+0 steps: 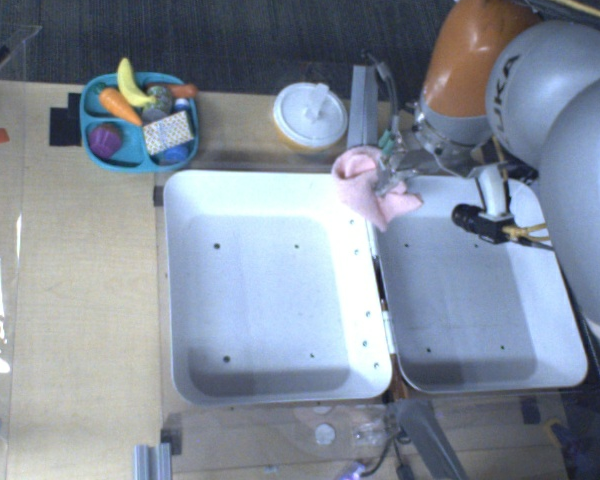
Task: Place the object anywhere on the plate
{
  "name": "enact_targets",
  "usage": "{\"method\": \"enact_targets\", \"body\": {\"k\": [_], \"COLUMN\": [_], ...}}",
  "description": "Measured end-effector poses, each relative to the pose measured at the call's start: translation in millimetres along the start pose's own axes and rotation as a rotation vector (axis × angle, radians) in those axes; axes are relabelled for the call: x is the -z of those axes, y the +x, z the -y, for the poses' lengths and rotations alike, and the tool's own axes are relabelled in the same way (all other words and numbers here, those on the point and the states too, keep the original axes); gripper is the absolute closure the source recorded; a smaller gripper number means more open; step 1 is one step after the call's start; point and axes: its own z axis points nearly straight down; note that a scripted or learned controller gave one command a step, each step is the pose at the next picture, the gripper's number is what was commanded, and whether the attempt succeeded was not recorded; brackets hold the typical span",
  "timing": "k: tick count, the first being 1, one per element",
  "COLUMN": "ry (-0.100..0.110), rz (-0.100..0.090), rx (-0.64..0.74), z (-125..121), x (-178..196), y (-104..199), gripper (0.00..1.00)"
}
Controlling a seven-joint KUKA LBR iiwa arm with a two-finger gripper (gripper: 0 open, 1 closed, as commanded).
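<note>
Pink cloth (365,183) hangs crumpled at the claw (390,173), over the far end of the seam between the two white bins. Cloth sits to the left of and below the claw tip, one lobe bunched up by the left bin's far right corner, another drooping down toward the right bin (480,308). Claw looks closed on the cloth (fabric is bunched right at the fingers, though the tips are mostly hidden by it). Arm (540,98) comes in from the right, orange band above the wrist, grey body covering the right bin's far right side. Left bin (270,288) shows bare white floor. On the bench (70,298) behind the bins: a round white plate (310,115) with a yellowish rim, near the claw, just up and left of the cloth, not touching it. Further left, a blue divided tray (140,123) holding toy food (banana, carrot, something purple, a checked block).
</note>
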Motion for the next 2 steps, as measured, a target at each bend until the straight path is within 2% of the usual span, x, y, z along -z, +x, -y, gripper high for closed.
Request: {"method": "enact_targets", "body": {"k": [1, 2], "ry": [-0.002, -0.002], "rz": [-0.002, -0.003], "rx": [0.008, 0.41], "z": [-2.7, 22.6], "x": [39.3, 49.1], "y": [0.9, 36.1], "gripper": [1.0, 1.0]}}
